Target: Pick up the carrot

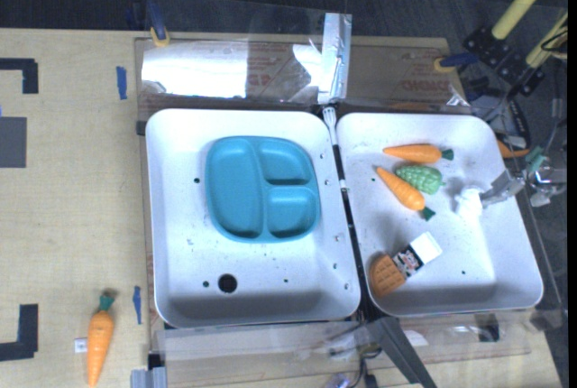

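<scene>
Two orange toy carrots lie in the right bin (505, 273). One carrot (413, 152) lies level near the bin's far side, its green top pointing right. The other carrot (400, 187) lies on a slant below it, green top toward the lower right. A third carrot (99, 337) rests on the bench outside the bins, at the lower left. A faint grey shape that seems to be my gripper (494, 191) reaches in over the right bin's right edge, to the right of both carrots and apart from them.
A green bumpy toy (420, 178) sits between the two carrots, touching the slanted one. A small white piece (469, 202) lies by the gripper. A white-and-black item (416, 253) and a brown waffle-like toy (387, 274) sit at the bin's front. A blue divided plate (263, 188) fills the left bin (171, 224).
</scene>
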Available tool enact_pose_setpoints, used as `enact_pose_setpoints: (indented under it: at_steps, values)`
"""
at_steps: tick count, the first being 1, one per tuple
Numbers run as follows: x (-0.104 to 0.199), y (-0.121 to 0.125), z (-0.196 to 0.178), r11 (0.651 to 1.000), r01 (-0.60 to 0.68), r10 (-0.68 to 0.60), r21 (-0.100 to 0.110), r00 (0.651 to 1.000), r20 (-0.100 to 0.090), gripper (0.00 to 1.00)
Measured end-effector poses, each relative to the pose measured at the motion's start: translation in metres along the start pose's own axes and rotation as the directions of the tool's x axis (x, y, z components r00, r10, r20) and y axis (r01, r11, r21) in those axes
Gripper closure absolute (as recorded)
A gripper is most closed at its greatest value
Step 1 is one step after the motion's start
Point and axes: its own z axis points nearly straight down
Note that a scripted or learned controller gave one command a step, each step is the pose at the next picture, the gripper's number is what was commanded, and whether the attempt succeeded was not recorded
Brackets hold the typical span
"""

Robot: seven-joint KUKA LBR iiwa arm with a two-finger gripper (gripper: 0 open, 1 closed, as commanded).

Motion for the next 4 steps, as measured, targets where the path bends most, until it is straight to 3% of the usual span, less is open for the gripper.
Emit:
enact_pose_setpoints:
  at_steps: [1, 2, 3, 4]
  values:
    - [-0.011, 0.011, -0.048, 0.972, 0.237, -0.237, -0.006, 0.972, 0.005, 0.00]
    - [0.055, 0.039, 0.055, 0.992, 0.122, -0.122, 0.006, 0.992, -0.004, 0.00]
    - [0.087, 0.081, 0.143, 0.964, 0.265, -0.265, -0.007, 0.964, 0.004, 0.00]
    - [0.087, 0.083, 0.131, 0.964, 0.264, -0.264, -0.012, 0.965, 0.006, 1.00]
